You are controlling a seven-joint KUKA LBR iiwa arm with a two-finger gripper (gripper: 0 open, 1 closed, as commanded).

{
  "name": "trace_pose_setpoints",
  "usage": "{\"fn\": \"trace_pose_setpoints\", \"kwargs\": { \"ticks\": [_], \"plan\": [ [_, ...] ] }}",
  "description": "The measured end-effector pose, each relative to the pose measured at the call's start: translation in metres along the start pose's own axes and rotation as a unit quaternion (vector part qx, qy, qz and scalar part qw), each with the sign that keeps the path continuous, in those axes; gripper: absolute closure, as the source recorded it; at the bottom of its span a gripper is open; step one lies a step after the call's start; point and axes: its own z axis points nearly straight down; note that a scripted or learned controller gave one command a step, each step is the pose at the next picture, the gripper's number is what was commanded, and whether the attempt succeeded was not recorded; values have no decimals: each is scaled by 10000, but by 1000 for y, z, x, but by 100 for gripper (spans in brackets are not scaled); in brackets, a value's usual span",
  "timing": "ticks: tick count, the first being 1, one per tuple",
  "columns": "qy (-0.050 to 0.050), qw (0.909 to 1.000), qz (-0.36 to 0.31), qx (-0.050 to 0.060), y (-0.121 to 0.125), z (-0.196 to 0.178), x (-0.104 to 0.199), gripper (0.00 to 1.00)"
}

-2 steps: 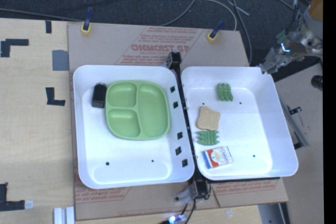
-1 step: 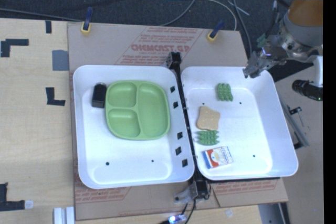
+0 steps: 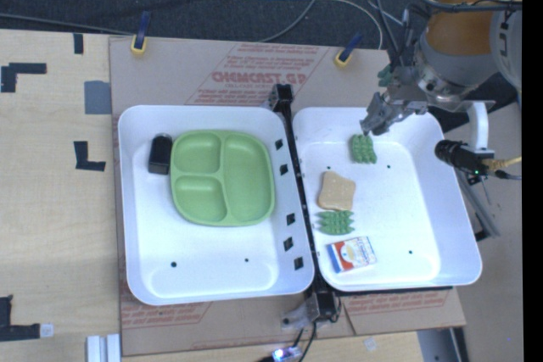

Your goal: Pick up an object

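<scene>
The gripper is hovering just above the green toy — fingers' state unclear — approaching; next, it's needing a descent.

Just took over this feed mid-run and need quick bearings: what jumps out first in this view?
The green divided plate in the left bin catches the eye first, with a small black object against its left edge. Next is the arm's gripper, hanging over the right bin just above a green bumpy piece; a tan bread slice, another green piece and a small printed card lie nearer the camera.
</scene>
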Motion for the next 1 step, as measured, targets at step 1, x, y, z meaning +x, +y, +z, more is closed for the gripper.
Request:
{"fn": "trace_pose_setpoints", "kwargs": {
  "ticks": [1],
  "plan": [
    [-3, 10000, 4, 10, -19, 22, 51, 100]
  ]
}}
